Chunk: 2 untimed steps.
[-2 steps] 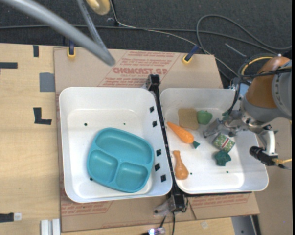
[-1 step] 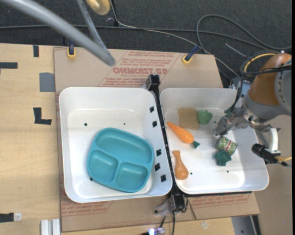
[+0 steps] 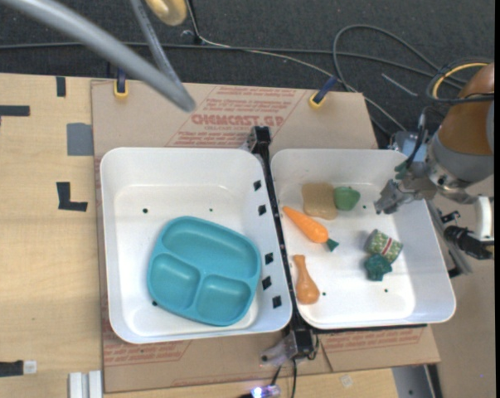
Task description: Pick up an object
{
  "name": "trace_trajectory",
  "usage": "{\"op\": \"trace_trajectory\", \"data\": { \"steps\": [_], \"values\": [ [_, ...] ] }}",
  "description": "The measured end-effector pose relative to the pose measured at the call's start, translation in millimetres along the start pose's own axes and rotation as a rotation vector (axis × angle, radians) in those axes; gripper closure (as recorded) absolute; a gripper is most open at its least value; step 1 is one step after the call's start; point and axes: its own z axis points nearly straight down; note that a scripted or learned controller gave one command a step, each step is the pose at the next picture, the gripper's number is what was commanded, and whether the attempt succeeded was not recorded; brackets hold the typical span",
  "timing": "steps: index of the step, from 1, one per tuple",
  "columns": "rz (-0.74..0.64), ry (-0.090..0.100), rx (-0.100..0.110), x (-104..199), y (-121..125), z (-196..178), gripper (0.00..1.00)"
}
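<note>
Carrot [image 3: 306,224] lies in our right bin [image 3: 432,305], with tan block [image 3: 318,199], green pepper [image 3: 346,197], orange gourd [image 3: 304,281], striped piece [image 3: 382,244] and broccoli [image 3: 377,267] nearby. We list a teal tray [image 3: 203,270] in the left bin [image 3: 125,181]. Gripper [image 3: 390,201] hovers beside the pepper, nothing between its tips.

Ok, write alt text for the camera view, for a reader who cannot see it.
A grey robot arm's gripper hangs over the upper right part of the right bin, which holds a carrot, a tan block, a green apple, an orange gourd, a small can and a teal broccoli piece. The left bin holds a blue divided tray.
</note>
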Motion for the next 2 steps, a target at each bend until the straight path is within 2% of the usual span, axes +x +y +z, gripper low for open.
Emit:
{"op": "trace_trajectory", "data": {
  "steps": [2],
  "values": [
    [0.000, 0.000, 0.001, -5, 9, -91, 1.00]
  ]
}}
